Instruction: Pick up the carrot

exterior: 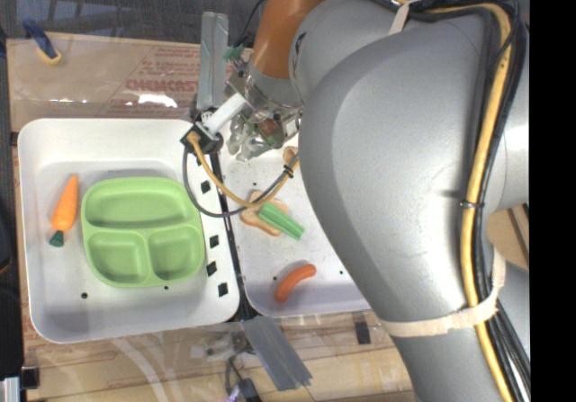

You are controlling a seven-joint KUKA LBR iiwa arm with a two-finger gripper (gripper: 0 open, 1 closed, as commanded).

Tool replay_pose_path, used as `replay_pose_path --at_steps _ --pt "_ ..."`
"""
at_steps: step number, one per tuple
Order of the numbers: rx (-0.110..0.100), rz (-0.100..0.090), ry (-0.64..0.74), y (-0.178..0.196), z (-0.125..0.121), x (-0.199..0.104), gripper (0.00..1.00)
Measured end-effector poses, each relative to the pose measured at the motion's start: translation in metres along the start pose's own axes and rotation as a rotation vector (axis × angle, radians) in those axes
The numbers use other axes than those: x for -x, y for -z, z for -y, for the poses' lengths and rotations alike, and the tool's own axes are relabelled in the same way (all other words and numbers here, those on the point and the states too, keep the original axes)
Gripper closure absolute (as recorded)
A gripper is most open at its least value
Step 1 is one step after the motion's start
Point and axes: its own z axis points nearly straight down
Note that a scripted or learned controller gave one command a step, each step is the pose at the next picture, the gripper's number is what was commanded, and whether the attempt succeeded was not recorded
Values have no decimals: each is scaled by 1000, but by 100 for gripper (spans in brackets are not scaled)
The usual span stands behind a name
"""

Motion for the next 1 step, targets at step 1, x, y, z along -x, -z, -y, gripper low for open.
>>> replay_pose_path --at_steps 1 --pt "-1 3 248 -1 63 -36 100"
